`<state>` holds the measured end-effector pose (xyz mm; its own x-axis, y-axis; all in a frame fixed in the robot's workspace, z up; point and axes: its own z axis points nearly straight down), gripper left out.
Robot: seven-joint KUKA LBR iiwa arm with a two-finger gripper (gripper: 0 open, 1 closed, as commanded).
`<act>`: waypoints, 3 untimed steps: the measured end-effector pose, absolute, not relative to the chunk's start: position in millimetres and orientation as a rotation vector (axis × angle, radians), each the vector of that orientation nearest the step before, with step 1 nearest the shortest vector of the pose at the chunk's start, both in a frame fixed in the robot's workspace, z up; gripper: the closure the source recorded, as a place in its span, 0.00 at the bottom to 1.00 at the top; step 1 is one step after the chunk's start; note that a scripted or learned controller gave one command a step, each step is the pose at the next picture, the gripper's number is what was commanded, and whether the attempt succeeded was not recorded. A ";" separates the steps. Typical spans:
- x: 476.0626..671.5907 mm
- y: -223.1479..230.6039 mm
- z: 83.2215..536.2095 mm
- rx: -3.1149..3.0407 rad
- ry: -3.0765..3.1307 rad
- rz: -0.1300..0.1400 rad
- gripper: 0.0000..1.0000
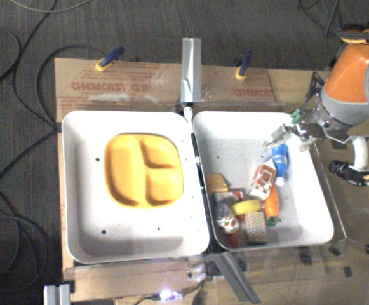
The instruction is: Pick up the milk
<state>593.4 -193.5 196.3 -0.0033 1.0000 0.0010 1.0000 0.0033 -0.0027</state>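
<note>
The robot's hand is at the top right of the right bin, close to the bin's right wall. It is too small and blurry to tell whether it is open or closed, or whether it has anything in it.

Just below the hand lies a blue and white bottle. Below and left of that bottle lies a small white carton with red marks, and this looks most like the milk. It is tilted and leans among other things.

To do this step well, the hand should come straight down over the carton and close on its two flat sides. It should turn to line up with the tilt first. The blue bottle touches the carton, and an orange carrot-shaped toy lies just below it, so the hand could bump them or grab the wrong one.

Further from the hand, below and left of the carton, are a yellow banana, a brown block and a small can, all crowded together.

The left bin holds a yellow tray with parts. Both bins sit on a brown counter with two clamps at its far edge. The floor is dark carpet with black cables on it.
</note>
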 end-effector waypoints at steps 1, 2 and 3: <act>596.7 -208.8 156.1 -2.154 -2.287 0.006 0.00; 551.0 -176.4 89.2 -1.959 -2.469 -0.013 0.00; 541.7 -112.9 93.1 -2.127 -2.351 -0.001 0.00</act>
